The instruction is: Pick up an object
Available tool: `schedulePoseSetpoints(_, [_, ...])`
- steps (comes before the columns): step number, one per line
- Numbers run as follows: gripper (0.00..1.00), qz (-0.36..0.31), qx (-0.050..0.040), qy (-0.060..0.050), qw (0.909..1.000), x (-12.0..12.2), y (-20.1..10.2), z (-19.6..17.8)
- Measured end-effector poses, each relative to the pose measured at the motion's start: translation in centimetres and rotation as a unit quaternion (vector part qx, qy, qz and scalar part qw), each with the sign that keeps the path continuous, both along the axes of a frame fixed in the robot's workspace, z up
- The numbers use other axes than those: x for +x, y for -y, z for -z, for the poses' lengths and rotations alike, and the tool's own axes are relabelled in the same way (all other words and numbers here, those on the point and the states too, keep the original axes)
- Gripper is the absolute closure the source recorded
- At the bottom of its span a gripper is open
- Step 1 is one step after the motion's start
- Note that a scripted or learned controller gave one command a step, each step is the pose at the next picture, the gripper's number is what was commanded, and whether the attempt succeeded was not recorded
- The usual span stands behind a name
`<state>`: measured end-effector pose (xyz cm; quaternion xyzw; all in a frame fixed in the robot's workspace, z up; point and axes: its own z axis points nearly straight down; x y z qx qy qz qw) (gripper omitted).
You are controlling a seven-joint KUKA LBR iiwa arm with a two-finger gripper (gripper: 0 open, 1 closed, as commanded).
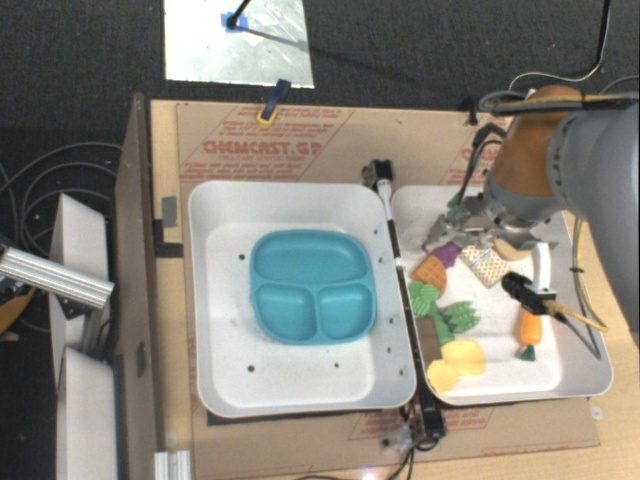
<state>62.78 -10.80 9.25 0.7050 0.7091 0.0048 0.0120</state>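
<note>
In the camera view, the gripper [462, 230] is seen low over the right bin [580, 368], near its left wall, above a purple toy [446, 255] and an orange piece [430, 270]. Whether the tool is apart or together cannot be told. The approach step is judged to be in hand; a descent onto one item is called for next. Little room is left beside the wall; more is offered toward the carrot [528, 330]. A blue tray [312, 286] sits in the left bin [225, 368].
</note>
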Motion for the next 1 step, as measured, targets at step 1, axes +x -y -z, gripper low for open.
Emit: schedulePoseSetpoints(1, [1.0, 0.0, -0.0011, 0.002, 1.0, 0.17, 0.19, -1.22])
